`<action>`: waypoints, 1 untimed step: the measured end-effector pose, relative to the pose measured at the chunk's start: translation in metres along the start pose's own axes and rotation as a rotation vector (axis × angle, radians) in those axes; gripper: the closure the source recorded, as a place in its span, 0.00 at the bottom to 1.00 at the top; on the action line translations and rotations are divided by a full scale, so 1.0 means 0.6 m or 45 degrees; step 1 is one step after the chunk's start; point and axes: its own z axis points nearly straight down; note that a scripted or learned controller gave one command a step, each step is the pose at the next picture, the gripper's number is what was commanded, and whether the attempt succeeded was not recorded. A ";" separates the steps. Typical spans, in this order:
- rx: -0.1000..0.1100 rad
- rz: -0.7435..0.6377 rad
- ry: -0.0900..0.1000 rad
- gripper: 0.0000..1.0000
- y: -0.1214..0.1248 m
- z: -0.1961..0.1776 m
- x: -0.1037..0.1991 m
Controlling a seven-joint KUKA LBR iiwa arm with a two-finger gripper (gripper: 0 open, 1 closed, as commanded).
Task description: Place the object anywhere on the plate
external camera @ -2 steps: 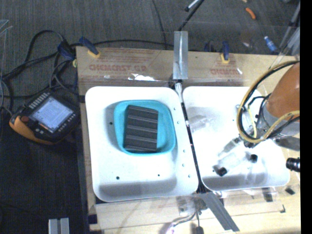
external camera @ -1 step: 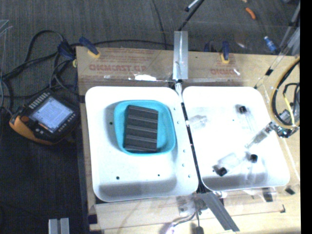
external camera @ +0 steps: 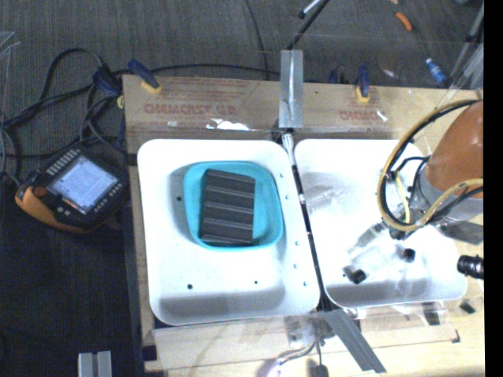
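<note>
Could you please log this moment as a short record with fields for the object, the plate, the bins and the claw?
object: dark grey ribbed block, lying flat
plate: blue plate, in the left bin
object on plate: yes, the block rests within the plate's rim
right bin: holds the claw
claw: low in the right bin, apart from the plate and block
claw contents: nothing seen between its fingers
arm: enters from the right of the view
</note>
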 end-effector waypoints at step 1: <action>-0.001 -0.231 -0.004 0.00 -0.051 -0.045 -0.090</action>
